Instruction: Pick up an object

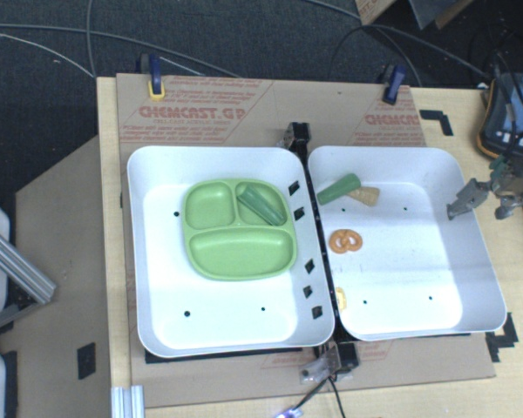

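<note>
Red print "CHEMCAST GP" on brown board (200, 103), upper left above left bin; same print repeated upper right, partly cut off.

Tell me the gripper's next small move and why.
Probably shift the gripper left, further over the right bin. It sits at that bin's right rim, apart from everything in it. The pretzel lies alone on the floor near the divider, an easier target than the green piece touching the tan piece.

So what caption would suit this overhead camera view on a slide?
Gripper at the right bin's edge; pretzel inside, green divided plate in the left bin.
</note>
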`<state>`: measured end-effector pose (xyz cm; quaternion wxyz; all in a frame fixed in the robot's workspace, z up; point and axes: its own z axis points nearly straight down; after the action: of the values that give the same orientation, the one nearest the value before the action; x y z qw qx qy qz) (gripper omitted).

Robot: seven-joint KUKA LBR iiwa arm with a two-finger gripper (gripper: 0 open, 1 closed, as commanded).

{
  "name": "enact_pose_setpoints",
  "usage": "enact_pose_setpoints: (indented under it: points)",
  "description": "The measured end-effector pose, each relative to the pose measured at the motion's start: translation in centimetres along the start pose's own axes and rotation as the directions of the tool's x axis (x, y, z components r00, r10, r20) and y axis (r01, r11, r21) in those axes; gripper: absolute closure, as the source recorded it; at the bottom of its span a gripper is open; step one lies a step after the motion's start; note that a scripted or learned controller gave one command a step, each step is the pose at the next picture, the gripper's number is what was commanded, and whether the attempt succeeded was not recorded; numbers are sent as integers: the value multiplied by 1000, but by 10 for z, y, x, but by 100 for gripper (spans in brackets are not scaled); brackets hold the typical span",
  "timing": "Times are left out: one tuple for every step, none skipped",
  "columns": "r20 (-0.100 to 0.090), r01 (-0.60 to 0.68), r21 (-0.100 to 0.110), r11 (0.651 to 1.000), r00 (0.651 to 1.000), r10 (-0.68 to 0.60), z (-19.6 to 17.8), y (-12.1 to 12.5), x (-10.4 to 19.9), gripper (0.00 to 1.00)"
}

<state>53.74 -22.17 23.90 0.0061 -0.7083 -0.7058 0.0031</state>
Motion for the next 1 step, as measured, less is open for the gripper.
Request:
enact_pose_setpoints:
  points:
    - [4, 4, -13, 1000, 1000, -4, -7, 3, 1, 0]
